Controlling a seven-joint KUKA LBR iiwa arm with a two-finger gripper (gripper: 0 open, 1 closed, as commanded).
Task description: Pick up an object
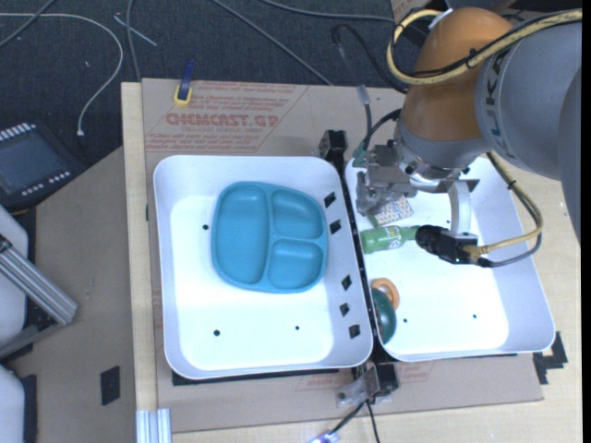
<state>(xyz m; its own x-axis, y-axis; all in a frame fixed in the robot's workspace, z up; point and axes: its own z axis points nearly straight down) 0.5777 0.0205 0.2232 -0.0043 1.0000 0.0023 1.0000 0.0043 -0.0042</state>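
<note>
The robot arm [480, 72] reaches in over the right bin [517, 312]. Its gripper [380, 187] hangs low near the bin's left wall, up toward the far edge. It probably sits there because that is where the small things lie. How far the gripper is open cannot be told, and nothing can be seen held in it.

Just under the gripper lies a small checkered packet [394, 212]. It is very close to the gripper, maybe touching it. Right beside the packet, toward the near edge, lies a green tube [388, 239]. Further along the left wall, near the near-left corner, sit an orange ring [384, 293] and a dark green ball [384, 317], well away from the gripper.

The left bin [185, 340] holds a blue tray [270, 236] in its middle. The packet looks like the easiest thing to grab.
</note>
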